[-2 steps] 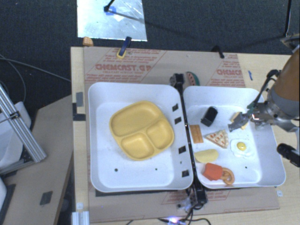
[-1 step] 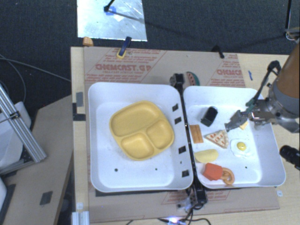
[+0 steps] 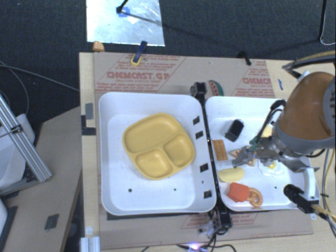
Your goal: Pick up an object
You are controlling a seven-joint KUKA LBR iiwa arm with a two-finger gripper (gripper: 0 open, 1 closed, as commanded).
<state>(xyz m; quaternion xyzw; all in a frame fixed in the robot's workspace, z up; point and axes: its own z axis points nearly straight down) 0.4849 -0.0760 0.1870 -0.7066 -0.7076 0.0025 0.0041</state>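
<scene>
Your arm (image 3: 307,117) reaches in from the right, its end effector (image 3: 245,156) low in the right bin (image 3: 247,103) on the worktop (image 3: 157,75). It sits among the loose objects there: a black block (image 3: 234,129), a brown wafer-like piece (image 3: 220,150), a pale yellow piece (image 3: 231,174), an orange-red item (image 3: 239,191) and a small ring (image 3: 255,197). You cannot tell from this angle whether the end effector is spread or pressed together, and nothing is visibly pinched in it. The left bin (image 3: 113,140) holds a yellow divided tray (image 3: 157,145). By the look of things, the pick is at the reaching stage: no object is lifted yet, so grasping and raising are left.
</scene>
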